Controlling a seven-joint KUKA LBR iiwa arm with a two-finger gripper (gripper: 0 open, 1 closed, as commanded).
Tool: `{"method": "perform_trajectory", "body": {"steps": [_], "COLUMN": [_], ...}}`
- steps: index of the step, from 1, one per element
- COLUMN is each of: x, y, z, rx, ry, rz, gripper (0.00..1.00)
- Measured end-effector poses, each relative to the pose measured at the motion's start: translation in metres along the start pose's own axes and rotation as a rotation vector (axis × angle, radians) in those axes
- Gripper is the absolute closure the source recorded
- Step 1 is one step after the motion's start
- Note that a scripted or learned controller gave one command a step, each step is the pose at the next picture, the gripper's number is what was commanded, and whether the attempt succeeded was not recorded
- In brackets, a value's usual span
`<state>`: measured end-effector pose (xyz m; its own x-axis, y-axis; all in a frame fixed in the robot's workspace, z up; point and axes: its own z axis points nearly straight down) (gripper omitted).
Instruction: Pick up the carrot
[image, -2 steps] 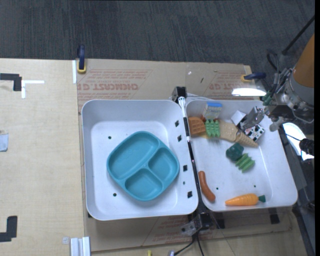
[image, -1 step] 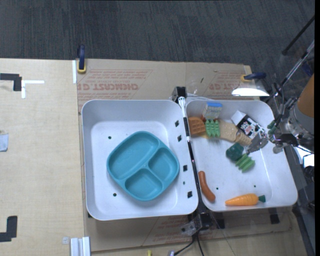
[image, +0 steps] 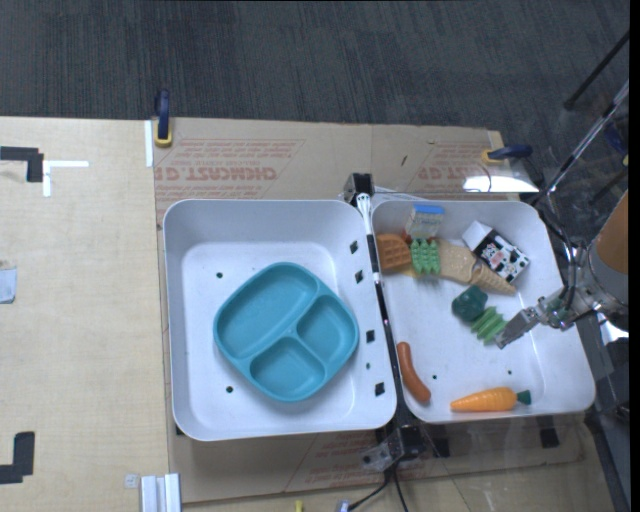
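Gripper (image: 512, 330) seen low over right bin (image: 560, 375), reaching in from its right wall, just right of the green toy (image: 478, 315); grip state could not be told, nothing visibly held. Carrot (image: 488, 400) lay flat along right bin's near wall, apart from gripper, orange sausage (image: 412, 372) to its left. Left bin (image: 190, 330), beside right bin, held a teal divided plate (image: 286, 332).

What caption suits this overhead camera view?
Robot gripper hovering over the right bin, carrot lying near its front edge.
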<state>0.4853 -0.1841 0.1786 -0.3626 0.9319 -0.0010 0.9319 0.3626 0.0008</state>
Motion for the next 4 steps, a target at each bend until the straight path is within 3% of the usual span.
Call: {"method": "perform_trajectory", "body": {"steps": [1, 2, 3, 4], "x": [-0.004, -0.023, -0.015, -0.027], "y": [-0.009, 0.001, -0.012, 0.006], "z": [0.076, -0.026, 0.087, -0.06], "rx": [-0.001, -0.004, -0.004, -0.005], "ry": [0.001, -0.006, -0.002, -0.01], "rz": [-0.468, -0.748, -1.583, -1.862], "gripper": [0.0, 0.0, 0.0, 0.0]}}
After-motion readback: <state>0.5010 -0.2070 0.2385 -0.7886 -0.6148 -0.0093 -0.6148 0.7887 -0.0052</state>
